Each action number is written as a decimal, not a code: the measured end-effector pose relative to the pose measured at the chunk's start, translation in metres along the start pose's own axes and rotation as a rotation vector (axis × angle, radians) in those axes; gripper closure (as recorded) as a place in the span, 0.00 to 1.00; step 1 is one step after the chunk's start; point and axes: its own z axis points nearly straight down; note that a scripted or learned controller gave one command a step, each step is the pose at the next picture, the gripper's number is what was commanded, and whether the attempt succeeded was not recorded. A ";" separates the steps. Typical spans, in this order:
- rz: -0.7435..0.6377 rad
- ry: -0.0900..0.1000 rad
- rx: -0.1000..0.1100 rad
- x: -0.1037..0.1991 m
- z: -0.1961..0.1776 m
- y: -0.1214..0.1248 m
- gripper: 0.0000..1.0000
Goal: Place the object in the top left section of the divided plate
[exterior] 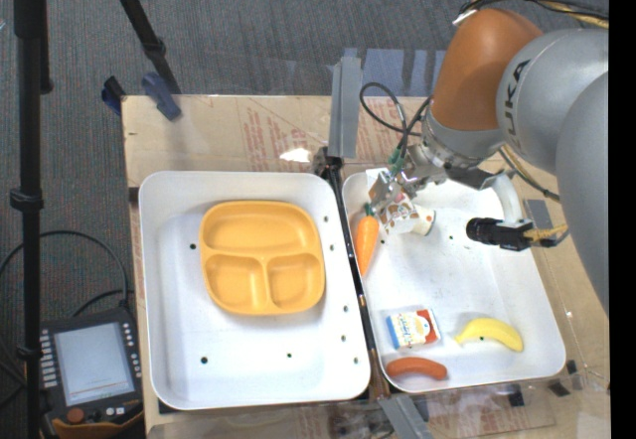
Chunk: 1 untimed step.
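Plate, yellow, with three parts, sits in the left bin. It has one wide part on the far side and two small parts on the near side. I see nothing lying in any of them. The plate is near the far end of its bin, a bit toward the middle wall.

From my screen, the gripper is over the right bin, at its far left corner. I cannot tell if it is open or closed. I see nothing that I can be sure it holds.

Just below the gripper lies an orange carrot. It rests along the left wall of the right bin, with its thick end toward the gripper. A small white thing lies just to the right of the gripper, close to the carrot's thick end. It is too small for me to name.

At the near end of the same bin I see three more toys. A little box in orange, white and blue lies there. A yellow banana lies to its right. A red sausage lies by the near edge, just below the box.
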 end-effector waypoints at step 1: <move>-0.101 0.001 0.000 0.093 -0.017 -0.031 1.00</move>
